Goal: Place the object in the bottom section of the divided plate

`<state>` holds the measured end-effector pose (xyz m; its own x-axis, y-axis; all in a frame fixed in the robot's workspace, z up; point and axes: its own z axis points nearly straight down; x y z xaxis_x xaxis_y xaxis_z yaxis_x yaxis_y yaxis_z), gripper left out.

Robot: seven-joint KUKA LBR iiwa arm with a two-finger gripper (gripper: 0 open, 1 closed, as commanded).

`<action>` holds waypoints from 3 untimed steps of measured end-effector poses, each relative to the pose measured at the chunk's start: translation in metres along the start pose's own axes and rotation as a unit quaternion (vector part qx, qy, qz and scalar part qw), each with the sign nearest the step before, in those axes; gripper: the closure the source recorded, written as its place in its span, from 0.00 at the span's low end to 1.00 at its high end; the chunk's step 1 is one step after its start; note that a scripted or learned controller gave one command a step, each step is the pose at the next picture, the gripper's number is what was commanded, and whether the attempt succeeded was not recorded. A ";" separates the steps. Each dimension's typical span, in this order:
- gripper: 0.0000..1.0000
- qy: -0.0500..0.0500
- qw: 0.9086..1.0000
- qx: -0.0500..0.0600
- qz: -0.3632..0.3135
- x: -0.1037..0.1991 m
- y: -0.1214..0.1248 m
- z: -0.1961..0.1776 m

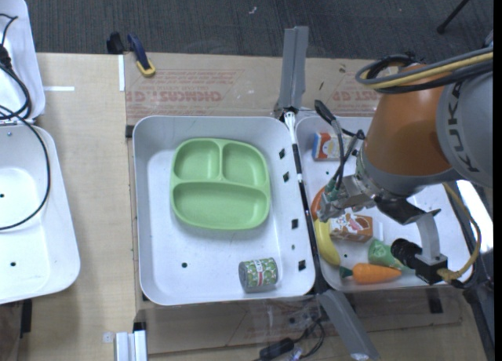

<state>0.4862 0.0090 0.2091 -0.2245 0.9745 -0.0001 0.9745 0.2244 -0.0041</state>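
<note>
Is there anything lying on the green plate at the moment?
No, all three sections of the plate are bare; the can lies in the bin below it.

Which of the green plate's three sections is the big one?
The bottom section of the light green divided plastic plate is the big one. It runs the plate's full width, while the two upper sections split the width between them.

Grey arm [471, 128] with a broad, rounded orange band [404, 144], white lettering on the grey shell, yellow and black cables [408, 69] looped above, dark metal pincer [339, 198] below.
</note>
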 end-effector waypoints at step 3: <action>1.00 -0.001 0.971 -0.003 -0.239 -0.012 -0.010 -0.064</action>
<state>0.4790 -0.0045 0.2736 -0.6518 0.7584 -0.0021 0.7584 0.6518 0.0006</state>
